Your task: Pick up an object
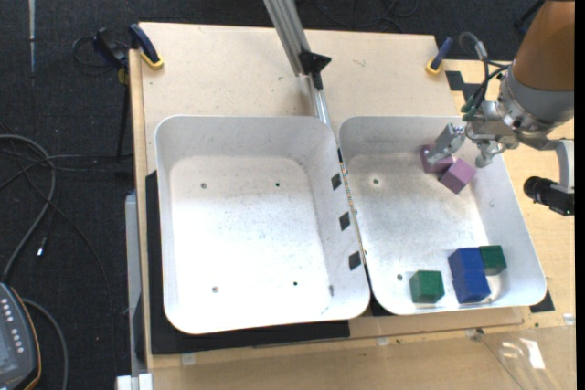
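My gripper (464,149) hangs over the back right part of the right bin (402,224), open, with its two fingers standing apart. A light purple block (457,175) lies just below and between the fingertips, and I see no grip on it. A darker purple block (429,159) sits right beside the left finger. Along the bin's front edge rest a green cube (426,286), a blue block (469,274) and a small dark green block (492,258).
The left bin (183,196) lies beside the right one, their raised rims meeting at the middle. A slanted metal pole (279,5) crosses the back of the bench. Clamps sit on the bench's back corners (146,50).
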Available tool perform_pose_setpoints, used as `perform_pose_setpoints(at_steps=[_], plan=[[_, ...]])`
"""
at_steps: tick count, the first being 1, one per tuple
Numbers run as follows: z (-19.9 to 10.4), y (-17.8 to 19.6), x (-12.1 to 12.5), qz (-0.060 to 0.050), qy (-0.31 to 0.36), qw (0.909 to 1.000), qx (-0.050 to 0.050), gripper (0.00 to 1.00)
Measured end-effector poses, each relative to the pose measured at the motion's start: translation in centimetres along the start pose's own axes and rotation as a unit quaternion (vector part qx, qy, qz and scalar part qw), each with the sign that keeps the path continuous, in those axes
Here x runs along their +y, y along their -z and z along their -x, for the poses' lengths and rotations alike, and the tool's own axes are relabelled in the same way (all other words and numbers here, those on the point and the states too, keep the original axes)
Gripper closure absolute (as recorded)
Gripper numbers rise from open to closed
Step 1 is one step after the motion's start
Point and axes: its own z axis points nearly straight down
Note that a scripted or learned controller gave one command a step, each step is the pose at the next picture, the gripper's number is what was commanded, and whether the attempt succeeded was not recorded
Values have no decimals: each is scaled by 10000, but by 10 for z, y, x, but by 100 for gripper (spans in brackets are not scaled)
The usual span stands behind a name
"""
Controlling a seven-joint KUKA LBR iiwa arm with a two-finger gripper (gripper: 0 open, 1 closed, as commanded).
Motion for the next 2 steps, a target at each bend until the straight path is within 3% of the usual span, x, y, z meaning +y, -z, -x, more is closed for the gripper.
perform_pose_setpoints(at_steps=[1, 2], plan=[[24, -90, 64, -6, 7, 10000, -9, 0], [41, -105, 49, 92, 0, 10000, -20, 0]])
